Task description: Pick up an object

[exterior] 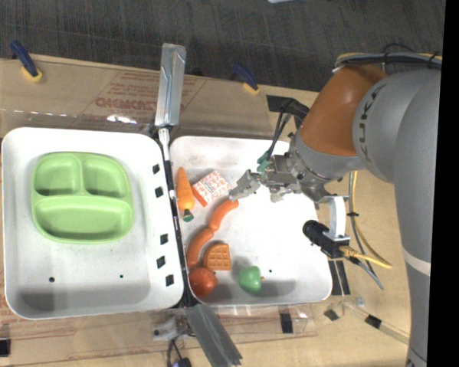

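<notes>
The sausage (223, 211) lies in the right bin (302, 267), its upper end just below the claw (245, 187), which hangs over it, probably lining up a grasp; how wide it stands I cannot tell. Left of the sausage sit a carrot (184, 190) and carton (210, 187), close enough to crowd a grasp; below it, a waffle (218, 256), tomato (203, 279) and pepper (250, 278).

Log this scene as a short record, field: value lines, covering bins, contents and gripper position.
left bin: holds a green divided tray
right bin: carrot, red-and-white carton, two sausages, waffle, tomato, green pepper
gripper: over the right bin, just above the upper sausage, beside the carton
held object: none visible
</notes>
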Controlling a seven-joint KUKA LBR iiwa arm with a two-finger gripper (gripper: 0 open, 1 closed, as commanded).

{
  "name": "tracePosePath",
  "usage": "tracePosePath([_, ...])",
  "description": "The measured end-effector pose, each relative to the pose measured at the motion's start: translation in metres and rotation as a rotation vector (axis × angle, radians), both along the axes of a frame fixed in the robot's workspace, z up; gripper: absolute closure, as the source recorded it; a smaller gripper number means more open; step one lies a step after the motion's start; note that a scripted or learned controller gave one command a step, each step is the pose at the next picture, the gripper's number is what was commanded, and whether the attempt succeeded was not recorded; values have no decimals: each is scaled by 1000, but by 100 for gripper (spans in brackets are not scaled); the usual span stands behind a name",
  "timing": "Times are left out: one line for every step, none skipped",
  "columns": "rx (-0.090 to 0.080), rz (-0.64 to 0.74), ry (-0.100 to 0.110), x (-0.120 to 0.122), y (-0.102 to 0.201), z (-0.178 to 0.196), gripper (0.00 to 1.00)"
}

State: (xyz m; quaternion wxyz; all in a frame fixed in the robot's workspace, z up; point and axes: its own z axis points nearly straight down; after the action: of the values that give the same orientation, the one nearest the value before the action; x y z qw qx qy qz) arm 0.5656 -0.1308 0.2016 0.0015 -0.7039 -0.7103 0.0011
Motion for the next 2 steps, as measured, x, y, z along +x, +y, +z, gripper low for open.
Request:
tracePosePath([-1,92,-3,10,16,-110,0])
tracePosePath([-2,95,-1,9,15,-102,100])
